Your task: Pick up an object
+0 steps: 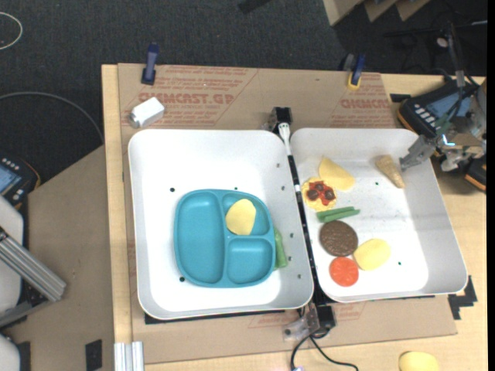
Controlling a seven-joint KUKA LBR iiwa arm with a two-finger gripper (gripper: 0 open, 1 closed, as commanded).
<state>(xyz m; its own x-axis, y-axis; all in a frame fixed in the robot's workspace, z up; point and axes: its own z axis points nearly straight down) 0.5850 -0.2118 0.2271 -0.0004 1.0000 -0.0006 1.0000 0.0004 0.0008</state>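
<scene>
Two shallow white bins are sitting side by side on a cardboard-covered bench. The left bin (147,207) is holding a teal divided tray (203,242), and a pale yellow piece of toy food (241,217) is lying in the tray's upper right compartment; a thin green strip (280,251) is lying against the tray's right edge. The right bin (433,246) is carrying a scatter of toy foods: a yellow wedge (335,174) near the top, a small pizza-like piece with red and dark spots (319,193) just below and left of it, a green bean-like strip (337,214) under that, a brown round patty (339,238), a red tomato-like disc (344,271) touching the patty's lower edge, and a yellow lump (372,254) just beside both. A tan, bread-coloured piece (390,170) is lying near the bin's upper right corner. The gripper (412,155) is reaching in from the right over that corner, its grey tip hanging just beside the tan piece; nothing is showing between its fingers, and how far apart they are standing cannot be told from this angle. Two clamps, blue (150,63) and yellow-blue (355,70), are pinning the cardboard's far edge.
</scene>
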